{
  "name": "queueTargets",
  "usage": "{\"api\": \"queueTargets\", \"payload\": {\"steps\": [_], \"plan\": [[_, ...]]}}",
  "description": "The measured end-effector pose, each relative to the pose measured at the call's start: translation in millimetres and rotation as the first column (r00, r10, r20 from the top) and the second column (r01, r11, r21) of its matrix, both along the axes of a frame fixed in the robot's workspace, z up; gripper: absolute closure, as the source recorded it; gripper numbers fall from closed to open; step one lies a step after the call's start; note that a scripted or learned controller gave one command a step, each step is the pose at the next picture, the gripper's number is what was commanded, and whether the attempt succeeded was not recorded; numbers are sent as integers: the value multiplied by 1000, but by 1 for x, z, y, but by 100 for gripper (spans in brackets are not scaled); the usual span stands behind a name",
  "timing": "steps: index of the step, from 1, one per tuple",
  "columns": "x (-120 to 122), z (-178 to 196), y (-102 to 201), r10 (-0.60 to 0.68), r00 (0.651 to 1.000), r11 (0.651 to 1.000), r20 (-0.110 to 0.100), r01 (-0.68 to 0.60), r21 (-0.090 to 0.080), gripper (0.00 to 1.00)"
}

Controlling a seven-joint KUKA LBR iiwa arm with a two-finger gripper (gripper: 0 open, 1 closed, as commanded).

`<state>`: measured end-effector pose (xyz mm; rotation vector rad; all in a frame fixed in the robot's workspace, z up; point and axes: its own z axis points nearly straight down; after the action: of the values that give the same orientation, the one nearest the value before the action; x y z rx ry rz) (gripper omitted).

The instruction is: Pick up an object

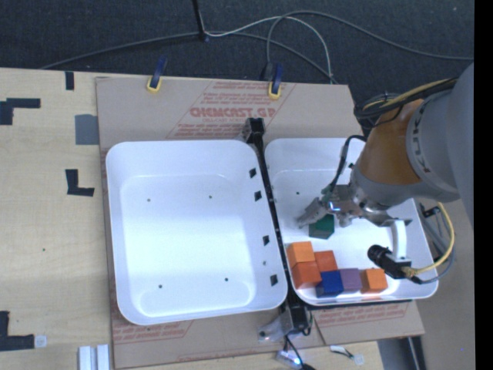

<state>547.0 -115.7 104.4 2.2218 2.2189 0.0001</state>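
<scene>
My gripper (pixel 326 213) hangs low in the right bin (pixel 293 160), its fingers spread open. A dark green block (pixel 323 226) lies on the bin floor right under the fingertips, partly hidden by them. Nothing looks lifted. Along the bin's near wall sits a cluster of blocks: an orange one (pixel 300 251), a red one (pixel 326 260), a blue one (pixel 331 284), a purple one (pixel 350 280) and another orange one (pixel 373 280).
The left bin (pixel 123 206) stands beside the right one, with a black divider strip (pixel 266 206) between them. The arm's grey and orange body (pixel 400 160) covers the right bin's far right side. A cable (pixel 443 241) loops near its right rim.
</scene>
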Motion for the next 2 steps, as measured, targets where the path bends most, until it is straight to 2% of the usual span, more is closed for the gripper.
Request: {"api": "queueTargets", "payload": {"steps": [1, 2], "plan": [[-1, 9, 2, 2, 1000, 1000, -3, -2, 2, 100], [41, 87, 74, 8, 1000, 1000, 5, -8, 3, 100]]}}
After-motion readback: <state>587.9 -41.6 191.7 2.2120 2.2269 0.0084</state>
